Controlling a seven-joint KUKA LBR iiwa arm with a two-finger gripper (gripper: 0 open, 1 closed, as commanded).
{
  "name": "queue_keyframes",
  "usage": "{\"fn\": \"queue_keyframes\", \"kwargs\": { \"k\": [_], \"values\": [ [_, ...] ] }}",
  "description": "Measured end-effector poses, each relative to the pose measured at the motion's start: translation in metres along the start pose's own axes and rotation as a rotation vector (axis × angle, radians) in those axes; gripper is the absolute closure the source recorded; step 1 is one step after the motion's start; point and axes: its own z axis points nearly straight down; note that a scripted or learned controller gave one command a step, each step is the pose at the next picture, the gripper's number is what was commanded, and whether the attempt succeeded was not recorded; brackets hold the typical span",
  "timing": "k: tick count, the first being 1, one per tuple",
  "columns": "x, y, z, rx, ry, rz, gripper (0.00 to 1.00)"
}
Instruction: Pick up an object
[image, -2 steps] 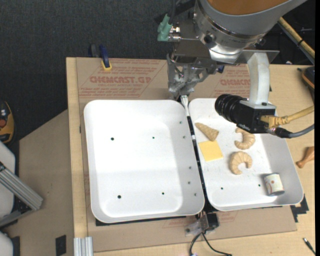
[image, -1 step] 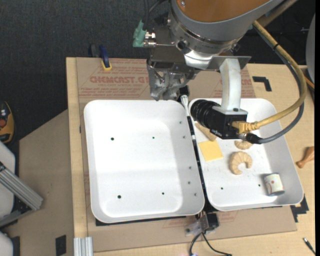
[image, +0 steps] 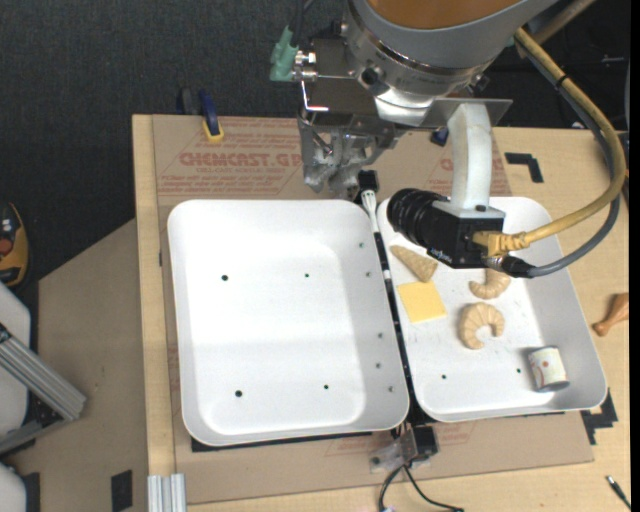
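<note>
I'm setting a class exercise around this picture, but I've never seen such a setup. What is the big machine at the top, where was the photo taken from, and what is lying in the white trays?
The photo comes from one fixed camera above a bench, looking down at a slant. The grey machine with the orange band is a robot arm reaching in from the right. Its claw hangs at the far edge of the trays, above the brown board; I cannot see anything held in it. Two shallow white trays sit side by side. The right tray holds two croissant-shaped pieces, a yellow square like a cheese slice, a tan wedge and a small white cylinder. The left tray shows just small dark dots on its floor.
</note>
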Motion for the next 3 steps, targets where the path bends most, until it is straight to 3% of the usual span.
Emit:
{"fn": "queue_keyframes", "kwargs": {
  "k": [1, 2, 3],
  "values": [
    [-0.002, -0.002, 0.159, 0.018, -0.01, 0.004, 1.0],
    [-0.001, 0.0, 0.002, -0.017, 0.007, 0.001, 1.0],
    [0.0, 0.0, 0.0, -0.003, 0.001, 0.0, 1.0]
  ]
}}
